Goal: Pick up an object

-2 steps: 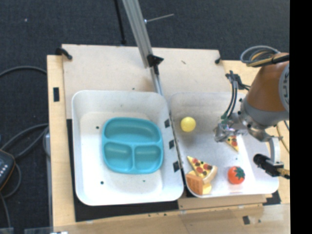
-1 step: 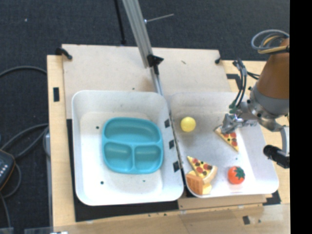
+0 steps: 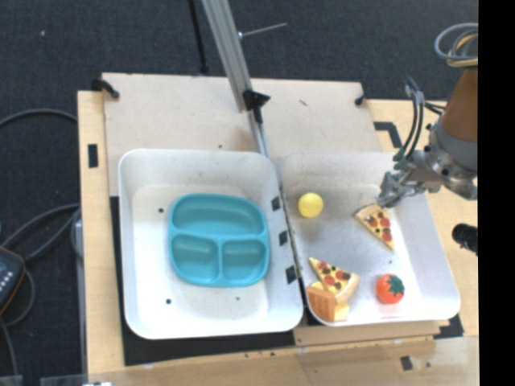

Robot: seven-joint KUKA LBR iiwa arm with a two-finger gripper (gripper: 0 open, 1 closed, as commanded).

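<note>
Table (image 3: 209,111) holds two white bins; right bin (image 3: 418,296) has the gripper (image 3: 389,195) low, just above a pizza slice (image 3: 376,223). Finger state can't be made out, too small and dark. Arm (image 3: 459,127) cut off at right.

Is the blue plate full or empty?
Empty. The blue divided plate in the left bin shows bare sections, with no food on them.

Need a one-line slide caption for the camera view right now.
Gripper poised above pizza slice in the right bin; blue tray sits in the left bin.
</note>
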